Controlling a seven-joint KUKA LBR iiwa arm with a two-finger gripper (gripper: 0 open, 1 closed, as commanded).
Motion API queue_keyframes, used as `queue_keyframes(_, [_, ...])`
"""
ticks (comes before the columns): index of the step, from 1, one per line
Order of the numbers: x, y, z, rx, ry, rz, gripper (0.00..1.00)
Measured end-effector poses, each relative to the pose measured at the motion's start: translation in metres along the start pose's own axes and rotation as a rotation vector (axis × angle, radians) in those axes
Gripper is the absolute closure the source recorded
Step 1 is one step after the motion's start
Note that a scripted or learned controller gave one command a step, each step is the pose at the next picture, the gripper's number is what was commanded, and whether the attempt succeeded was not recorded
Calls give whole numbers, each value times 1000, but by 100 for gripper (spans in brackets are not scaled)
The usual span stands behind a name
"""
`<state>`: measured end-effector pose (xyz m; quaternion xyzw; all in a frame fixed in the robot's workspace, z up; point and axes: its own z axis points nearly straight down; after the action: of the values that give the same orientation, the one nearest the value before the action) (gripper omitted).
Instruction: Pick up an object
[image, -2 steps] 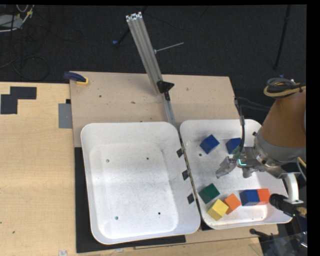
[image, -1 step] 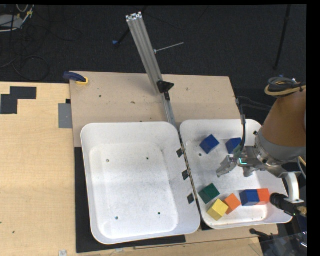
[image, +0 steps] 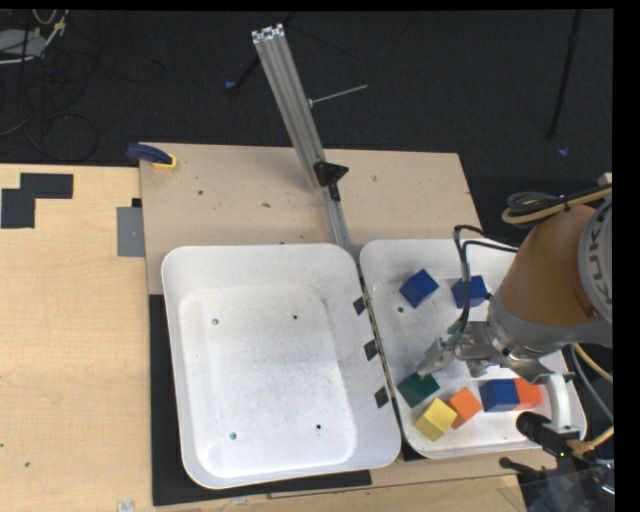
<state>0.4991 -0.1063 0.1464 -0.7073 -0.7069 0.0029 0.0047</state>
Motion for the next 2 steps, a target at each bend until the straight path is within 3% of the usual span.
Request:
queue_keyframes(1, [-1, 1, 31, -10, -2, -1, 0])
queue_keyframes(2, [-3, 0, 24, -7, -1, 8, 100])
